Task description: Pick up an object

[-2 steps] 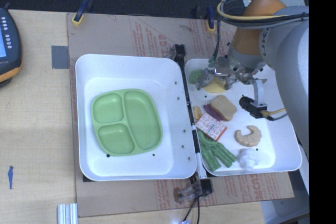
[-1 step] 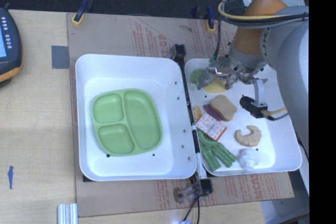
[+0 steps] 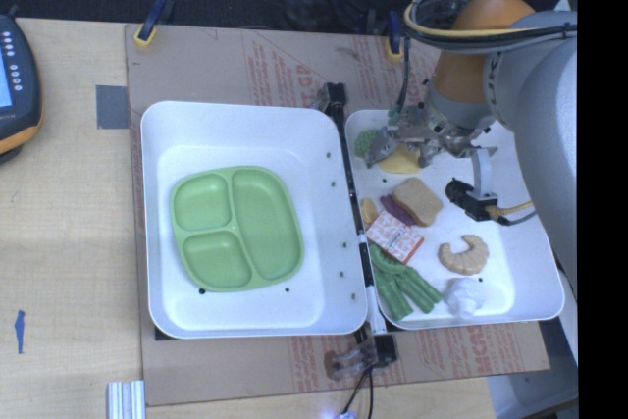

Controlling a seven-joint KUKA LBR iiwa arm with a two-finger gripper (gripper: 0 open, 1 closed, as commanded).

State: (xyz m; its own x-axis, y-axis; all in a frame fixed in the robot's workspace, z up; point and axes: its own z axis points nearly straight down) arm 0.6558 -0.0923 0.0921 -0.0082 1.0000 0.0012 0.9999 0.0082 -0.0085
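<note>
Green tray (image 3: 236,229): 3 compartments, in the left bin (image 3: 162,132), well left of the hand.
Green beans (image 3: 404,283): below the hand.
Hand (image 3: 417,140): low at the right bin's (image 3: 535,280) far end, over a yellow piece (image 3: 401,160); finger state cannot be told.
Croissant (image 3: 464,254): below-right of the hand.

Two bins side by side: divided plate (image 3: 236,228) in left bin (image 3: 157,152); in right bin (image 3: 535,255), bread slice (image 3: 419,199) centre, croissant (image 3: 464,255) right, beans (image 3: 402,282) near, packet (image 3: 392,236) between.
</note>
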